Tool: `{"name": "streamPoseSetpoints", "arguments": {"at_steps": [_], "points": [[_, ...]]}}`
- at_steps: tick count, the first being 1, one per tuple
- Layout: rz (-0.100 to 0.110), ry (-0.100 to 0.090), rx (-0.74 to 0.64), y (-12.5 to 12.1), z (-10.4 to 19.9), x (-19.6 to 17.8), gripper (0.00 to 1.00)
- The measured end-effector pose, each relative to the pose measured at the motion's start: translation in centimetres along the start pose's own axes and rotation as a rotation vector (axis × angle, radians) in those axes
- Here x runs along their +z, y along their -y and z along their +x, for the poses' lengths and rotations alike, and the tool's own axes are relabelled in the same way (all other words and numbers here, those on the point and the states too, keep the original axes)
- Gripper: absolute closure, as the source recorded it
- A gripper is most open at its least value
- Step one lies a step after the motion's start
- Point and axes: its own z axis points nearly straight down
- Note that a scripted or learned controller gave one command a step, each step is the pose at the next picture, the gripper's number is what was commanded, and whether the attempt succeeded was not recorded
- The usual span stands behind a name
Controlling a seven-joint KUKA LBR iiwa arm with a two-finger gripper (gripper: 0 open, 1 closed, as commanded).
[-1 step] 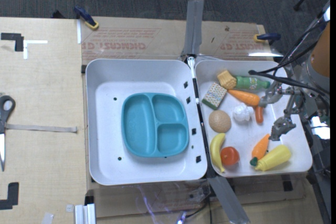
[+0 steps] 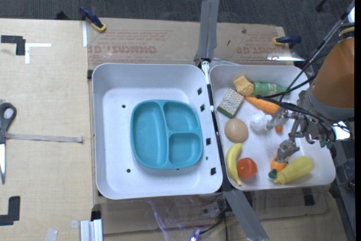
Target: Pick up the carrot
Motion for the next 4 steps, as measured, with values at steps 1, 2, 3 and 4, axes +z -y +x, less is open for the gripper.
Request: {"name": "streamPoseSetpoints", "arguments": {"at_steps": [1, 2, 3, 4], "points": [[0.000, 0.002, 0.146, -1.1, -5.5, 5.7, 0.00], [0.001, 0.003, 0.302, 6.2, 3.0, 5.6, 0.00], [-0.001, 0.000, 0.343, 0.8, 2.0, 5.7, 0.00], [0.001, 0.005, 0.341, 0.8, 1.8, 4.8, 1.00]]}}
